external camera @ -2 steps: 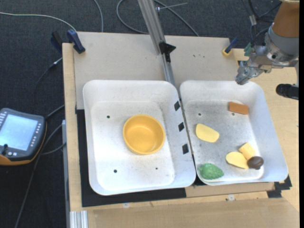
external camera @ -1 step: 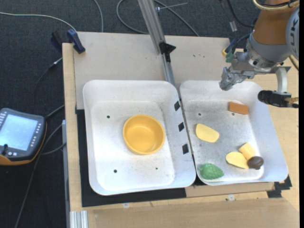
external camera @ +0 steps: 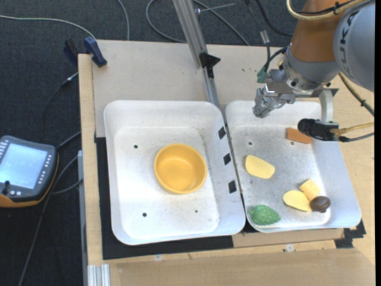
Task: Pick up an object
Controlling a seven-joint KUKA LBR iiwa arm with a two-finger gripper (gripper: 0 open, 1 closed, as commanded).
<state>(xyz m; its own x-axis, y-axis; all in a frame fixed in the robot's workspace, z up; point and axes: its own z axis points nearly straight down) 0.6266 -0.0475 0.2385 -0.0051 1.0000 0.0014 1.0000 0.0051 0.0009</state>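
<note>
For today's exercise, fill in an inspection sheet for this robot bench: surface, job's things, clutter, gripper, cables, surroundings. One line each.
Surface: bench bearing a left bin and a right bin, side by side.
Job's things: yellow bowl in the left bin; in the right bin a yellow piece, green lump, yellow wedge, brown ball, orange block.
Clutter: blue clamp at the bench's far left corner.
Gripper: gripper above the right bin's far edge, holding nothing seen.
Cables: cables looping on the floor behind the bench.
Surroundings: pendant on dark carpet at left; metal post rising behind the bins.
</note>
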